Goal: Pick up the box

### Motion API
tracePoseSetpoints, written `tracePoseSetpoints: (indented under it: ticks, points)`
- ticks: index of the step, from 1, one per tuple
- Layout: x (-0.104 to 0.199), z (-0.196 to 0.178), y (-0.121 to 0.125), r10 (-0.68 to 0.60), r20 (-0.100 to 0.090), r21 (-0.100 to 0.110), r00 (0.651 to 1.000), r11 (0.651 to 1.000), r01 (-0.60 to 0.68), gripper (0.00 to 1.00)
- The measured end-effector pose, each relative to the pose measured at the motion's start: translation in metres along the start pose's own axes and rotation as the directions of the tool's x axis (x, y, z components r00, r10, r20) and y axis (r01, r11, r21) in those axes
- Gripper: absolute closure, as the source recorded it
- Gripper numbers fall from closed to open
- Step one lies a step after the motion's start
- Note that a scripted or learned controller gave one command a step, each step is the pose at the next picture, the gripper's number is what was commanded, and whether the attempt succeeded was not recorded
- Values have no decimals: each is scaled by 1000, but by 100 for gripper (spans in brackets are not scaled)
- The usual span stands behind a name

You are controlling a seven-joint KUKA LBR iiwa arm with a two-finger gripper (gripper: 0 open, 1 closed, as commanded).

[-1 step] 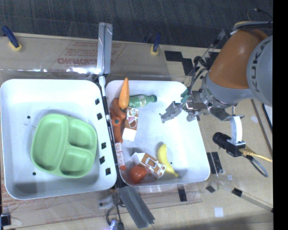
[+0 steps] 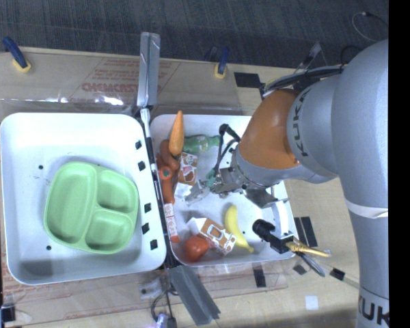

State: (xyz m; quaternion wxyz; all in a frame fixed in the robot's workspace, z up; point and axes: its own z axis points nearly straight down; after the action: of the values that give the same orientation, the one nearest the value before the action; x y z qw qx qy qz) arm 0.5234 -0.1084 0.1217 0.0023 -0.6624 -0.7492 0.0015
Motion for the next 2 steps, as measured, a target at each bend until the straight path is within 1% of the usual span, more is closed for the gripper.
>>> tracePoseSetpoints:
  ticks: [1,2]
  points:
    - [10,-67,-2,97,1,-3,995,995,-97,0]
    - [1,28,32,-14,0,0,1000,1000,14,0]
